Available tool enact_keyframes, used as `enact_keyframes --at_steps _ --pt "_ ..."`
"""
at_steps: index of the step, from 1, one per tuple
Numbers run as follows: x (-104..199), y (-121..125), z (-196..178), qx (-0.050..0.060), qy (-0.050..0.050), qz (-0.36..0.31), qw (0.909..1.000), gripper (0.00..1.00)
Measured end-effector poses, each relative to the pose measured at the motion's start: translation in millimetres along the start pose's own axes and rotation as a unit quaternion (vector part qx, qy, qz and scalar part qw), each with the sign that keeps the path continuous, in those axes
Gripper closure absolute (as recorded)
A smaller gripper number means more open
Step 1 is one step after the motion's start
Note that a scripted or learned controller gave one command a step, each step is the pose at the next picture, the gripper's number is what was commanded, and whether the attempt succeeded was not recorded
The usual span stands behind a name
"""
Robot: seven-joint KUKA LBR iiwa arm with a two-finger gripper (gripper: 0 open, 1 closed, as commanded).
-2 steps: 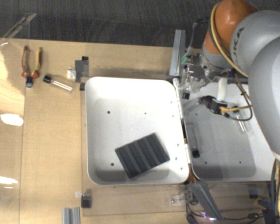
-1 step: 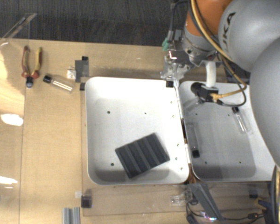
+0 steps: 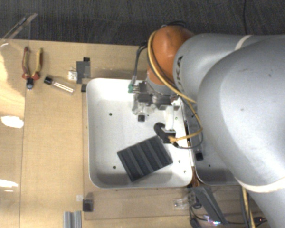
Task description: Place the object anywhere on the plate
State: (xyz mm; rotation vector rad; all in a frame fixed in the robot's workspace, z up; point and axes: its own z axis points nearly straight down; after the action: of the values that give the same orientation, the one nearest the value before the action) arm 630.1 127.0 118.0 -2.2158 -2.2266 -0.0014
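Arm (image 3: 237, 103) hides right bin (image 3: 213, 177); gripper (image 3: 141, 112) fingers indistinct.

- The grey arm (image 3: 237, 113) reaches in from the worktop's right edge, bulking large.
- Its orange band (image 3: 166, 49) sits above the wrist.
- The tool (image 3: 141, 112) points down near the worktop's middle.
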Motion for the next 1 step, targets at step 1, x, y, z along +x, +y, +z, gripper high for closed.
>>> enact_keyframes --at_steps 1 --pt "96.8 22.5 3.0 -0.002 0.001 -0.281 0.9596 1.00"
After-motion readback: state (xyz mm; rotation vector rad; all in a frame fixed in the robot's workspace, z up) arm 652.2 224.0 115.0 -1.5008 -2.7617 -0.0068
